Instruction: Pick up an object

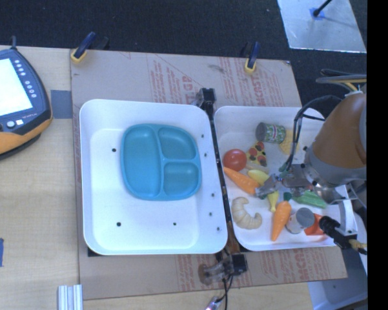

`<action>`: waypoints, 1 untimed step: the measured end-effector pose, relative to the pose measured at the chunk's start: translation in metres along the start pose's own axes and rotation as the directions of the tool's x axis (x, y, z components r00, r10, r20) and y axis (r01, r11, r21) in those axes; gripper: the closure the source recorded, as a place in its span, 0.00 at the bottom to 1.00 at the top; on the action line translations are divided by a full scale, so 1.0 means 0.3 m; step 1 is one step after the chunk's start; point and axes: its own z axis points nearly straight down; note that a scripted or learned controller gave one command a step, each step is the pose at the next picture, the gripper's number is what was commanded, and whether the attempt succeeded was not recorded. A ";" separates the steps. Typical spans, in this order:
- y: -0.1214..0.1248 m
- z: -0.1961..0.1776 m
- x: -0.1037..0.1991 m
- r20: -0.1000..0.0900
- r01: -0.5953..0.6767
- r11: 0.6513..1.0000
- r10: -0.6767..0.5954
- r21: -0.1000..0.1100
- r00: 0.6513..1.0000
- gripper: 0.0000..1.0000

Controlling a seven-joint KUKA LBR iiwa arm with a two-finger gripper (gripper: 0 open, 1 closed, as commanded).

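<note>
We're over the right bin [245,116], lower right of the frame, with the pincer [271,187] down among the toy food. Can't tell from this angle whether it's spread or pressed together, and nothing is visibly pinched in it (the tip is dark clutter against the pile).

Key relation: the closest candidates sit right at the tip. The long orange carrot [240,180] lies just to the frame-left of it, long axis running upper left to lower right, nearly pointing at the tip. A second, shorter carrot [281,219] lies just below, axis close to vertical in the frame, thick end up. A small yellow piece [272,201] sits between them, touching or almost touching the tip. We judge any of these reachable with a small shift; a grasp across the carrot's short axis looks like the sane choice.

Rest of the pile:
- red tomato [234,159], round, smooth, left of the tip and above the long carrot
- pale curled piece [246,213], croissant- or shrimp-like, lower left of the tip
- green-labelled can [270,132], on its side, toward the top of the bin
- green pod-like item [308,200] and something red [314,227] under the wrist, partly hidden

All glossy moulded plastic by the look of it, so likely slippery. Left bin [93,173] holds a blue divided plate [160,161], well apart from the action.
</note>
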 end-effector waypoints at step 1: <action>-0.001 -0.031 -0.003 0.001 0.004 1.000 -0.004 0.002 1.000 1.00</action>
